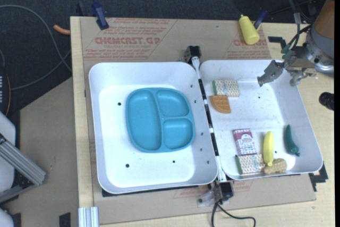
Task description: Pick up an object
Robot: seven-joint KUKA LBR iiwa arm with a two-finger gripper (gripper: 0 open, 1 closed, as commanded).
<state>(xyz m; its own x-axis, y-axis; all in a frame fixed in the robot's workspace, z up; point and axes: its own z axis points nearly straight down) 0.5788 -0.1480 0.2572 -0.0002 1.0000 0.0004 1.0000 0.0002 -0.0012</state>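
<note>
My gripper hovers over the far right corner of the right bin, open with nothing between its fingers. In that bin lie a cracker packet and an orange-brown wedge near the far left. A red and white box, a yellow banana, a teal object, a green packet and a brown biscuit sit towards the near side. All of these lie apart from the gripper.
The left bin holds a blue divided plate. A yellow bottle-like object and a blue clamp rest on the board behind the bins. A black divider clamp sits between the bins.
</note>
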